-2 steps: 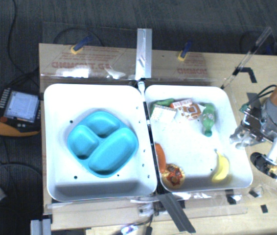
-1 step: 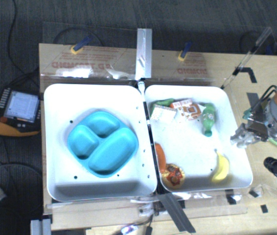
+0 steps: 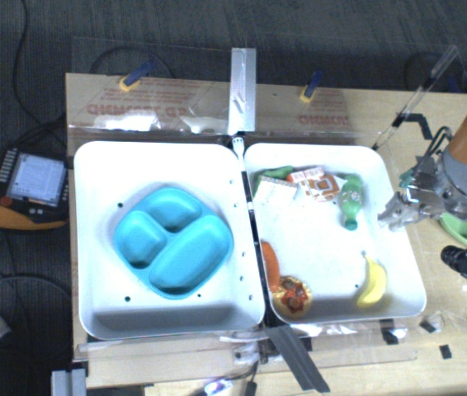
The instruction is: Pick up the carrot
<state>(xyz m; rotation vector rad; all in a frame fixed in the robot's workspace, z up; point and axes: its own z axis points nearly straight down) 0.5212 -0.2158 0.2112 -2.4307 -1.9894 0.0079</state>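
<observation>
At the near edge of the right bin (image 3: 398, 221), a round red and yellow item (image 3: 292, 294) is seen in the corner, and a banana (image 3: 372, 284) lies toward the right wall. The carrot (image 3: 270, 263) is found just above the round item, touching it or almost so, and it lies along the left wall of this bin, pressed close to the divider between the two bins. Farther back, a green bottle (image 3: 350, 200), a printed packet (image 3: 316, 183) and a green item (image 3: 273, 173) are gathered near the far wall. The left bin (image 3: 93, 221) carries a blue divided tray (image 3: 173, 239). The claw (image 3: 403, 207) is held at the right rim of the right bin, well apart from the carrot, and nothing is seen in it; whether it is apart or together cannot be told from this view. For a good grasp, the claw should probably be carried across the bin and opened across the narrow width of the carrot. Because the wall is so close, one finger may strike the rim, so a descent at the middle of the carrot, away from the round item, is judged safer.
</observation>
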